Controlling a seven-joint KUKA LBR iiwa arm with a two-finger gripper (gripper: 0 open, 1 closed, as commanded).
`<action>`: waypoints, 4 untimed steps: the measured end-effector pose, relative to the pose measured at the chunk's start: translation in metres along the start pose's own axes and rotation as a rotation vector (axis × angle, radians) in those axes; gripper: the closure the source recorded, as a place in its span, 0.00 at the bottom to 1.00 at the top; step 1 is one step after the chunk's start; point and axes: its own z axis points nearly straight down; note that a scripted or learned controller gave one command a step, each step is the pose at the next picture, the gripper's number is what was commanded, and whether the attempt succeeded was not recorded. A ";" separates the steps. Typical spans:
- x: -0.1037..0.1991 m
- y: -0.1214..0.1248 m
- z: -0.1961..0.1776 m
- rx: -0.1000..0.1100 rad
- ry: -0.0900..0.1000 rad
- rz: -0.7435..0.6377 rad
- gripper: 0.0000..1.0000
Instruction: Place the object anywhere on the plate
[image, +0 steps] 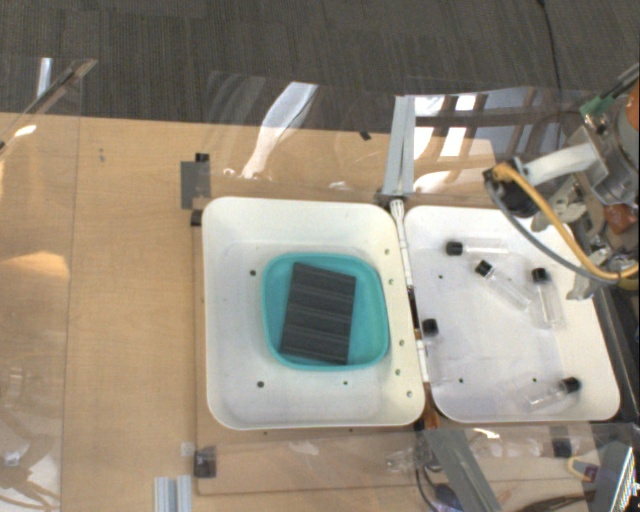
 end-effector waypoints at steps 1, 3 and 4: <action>0.000 0.000 0.000 0.000 -0.001 0.001 0.00; 0.015 -0.073 0.000 0.001 0.000 0.001 0.00; -0.003 0.013 0.001 -0.001 -0.006 -0.005 0.00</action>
